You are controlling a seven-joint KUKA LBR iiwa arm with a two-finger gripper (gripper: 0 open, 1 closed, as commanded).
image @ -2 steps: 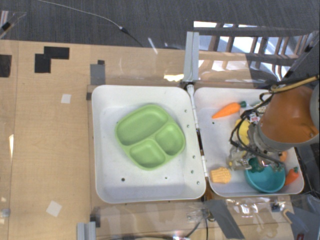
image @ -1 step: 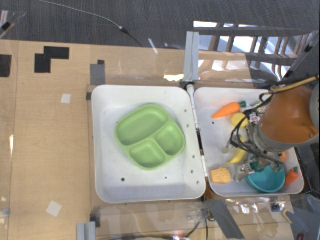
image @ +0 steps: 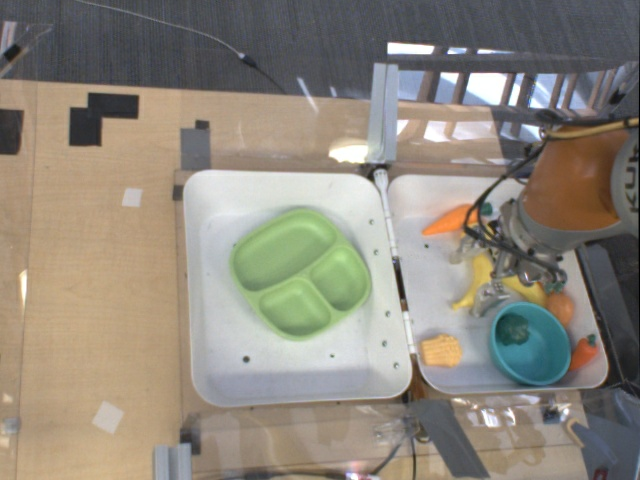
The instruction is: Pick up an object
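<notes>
Where the banana (image: 478,280) lies in the middle of the right bin (image: 410,268), the gripper (image: 510,280) hangs right over it; whether it is wide, narrow or holding cannot be told. A carrot (image: 446,220) lies farther back, a teal bowl (image: 530,343) and corn piece (image: 441,349) nearer. The left bin (image: 205,368) holds a green divided plate (image: 300,271).

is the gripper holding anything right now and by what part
It cannot be told. The gripper is down in the right bin at the banana, beside the teal bowl, but the wrist hides any hold.
</notes>
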